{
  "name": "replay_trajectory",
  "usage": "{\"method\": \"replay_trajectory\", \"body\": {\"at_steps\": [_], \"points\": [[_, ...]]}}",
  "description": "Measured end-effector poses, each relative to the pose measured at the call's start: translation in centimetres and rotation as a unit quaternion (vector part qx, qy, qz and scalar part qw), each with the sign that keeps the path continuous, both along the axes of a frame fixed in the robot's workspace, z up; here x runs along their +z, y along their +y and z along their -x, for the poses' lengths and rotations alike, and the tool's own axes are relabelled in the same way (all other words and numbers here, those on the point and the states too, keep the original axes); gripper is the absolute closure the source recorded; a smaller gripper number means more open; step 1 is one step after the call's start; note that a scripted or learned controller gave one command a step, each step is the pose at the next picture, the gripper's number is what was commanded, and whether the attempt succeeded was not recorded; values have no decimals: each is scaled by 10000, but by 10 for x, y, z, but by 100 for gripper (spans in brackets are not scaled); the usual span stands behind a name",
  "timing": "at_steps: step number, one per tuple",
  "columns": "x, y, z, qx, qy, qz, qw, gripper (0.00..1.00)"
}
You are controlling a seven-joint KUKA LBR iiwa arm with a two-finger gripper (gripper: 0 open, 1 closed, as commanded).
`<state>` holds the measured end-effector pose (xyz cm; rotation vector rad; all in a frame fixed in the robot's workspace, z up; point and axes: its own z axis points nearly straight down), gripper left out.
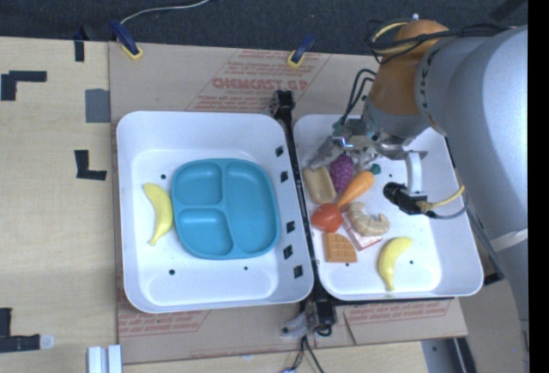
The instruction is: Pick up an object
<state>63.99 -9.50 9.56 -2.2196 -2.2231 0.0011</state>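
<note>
The fingers (347, 150), whose spread we could not tell, hung low over the purple toy (342, 168) in the right bin (455, 277), packed beside carrot (358, 186) and bread (320, 184), so we feared a glancing, empty grab.

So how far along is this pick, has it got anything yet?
Nothing looks lifted yet. The gripper is down in the right bin, over the purple grapes and carrot; its grip is unclear. Grasping and lifting remain. The left bin's banana and blue plate lie untouched.
</note>
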Motion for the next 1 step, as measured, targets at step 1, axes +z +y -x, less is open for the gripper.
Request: {"method": "replay_trajectory", "body": {"at_steps": [1], "points": [[10,1,0,3,0,-9,10000,100]]}}
